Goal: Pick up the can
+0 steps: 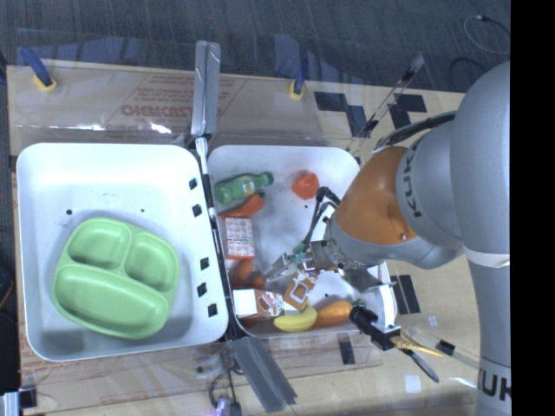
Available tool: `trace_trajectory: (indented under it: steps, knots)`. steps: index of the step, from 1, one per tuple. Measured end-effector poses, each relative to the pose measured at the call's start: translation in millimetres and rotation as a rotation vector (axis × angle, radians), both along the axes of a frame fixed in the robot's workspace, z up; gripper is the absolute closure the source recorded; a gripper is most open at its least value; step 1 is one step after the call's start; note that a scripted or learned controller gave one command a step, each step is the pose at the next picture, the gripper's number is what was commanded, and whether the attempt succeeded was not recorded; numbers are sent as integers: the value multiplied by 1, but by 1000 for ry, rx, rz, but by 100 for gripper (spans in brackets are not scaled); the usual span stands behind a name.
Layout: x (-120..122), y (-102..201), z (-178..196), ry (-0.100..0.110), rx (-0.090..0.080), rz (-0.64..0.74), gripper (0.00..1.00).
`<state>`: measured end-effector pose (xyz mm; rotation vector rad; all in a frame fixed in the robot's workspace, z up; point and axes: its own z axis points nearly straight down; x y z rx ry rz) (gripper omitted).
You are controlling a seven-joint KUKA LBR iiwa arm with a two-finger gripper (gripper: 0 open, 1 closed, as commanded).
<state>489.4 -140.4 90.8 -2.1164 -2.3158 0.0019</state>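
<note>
The gripper (pixel 290 267) is reaching down into the right bin (pixel 334 159), low over a silvery can (pixel 282 265) that is lying on its side, long axis running up-right to down-left, above the banana (pixel 295 321). I cannot tell its grip.

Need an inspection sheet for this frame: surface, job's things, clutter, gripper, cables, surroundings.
Surface: two white bins side by side; left bin holds a green divided plate; right bin holds the loose items.
Job's things: can, cannot identify it for certain among the items.
Clutter: green bottle, small red item, red-white packet, banana, orange carrot-like piece, all in the right bin.
Gripper: gripper low over the right bin's middle; finger state unclear.
Cables: black cable looped beside the orange band.
Surroundings: blue clamps on the bench's far edge; dark carpet beyond.
</note>
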Motion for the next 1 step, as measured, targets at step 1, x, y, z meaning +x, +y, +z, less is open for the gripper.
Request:
trace_trajectory:
  steps: [1]
  knots:
    - [-12, -55, 2, -6, -2, 25, 0]
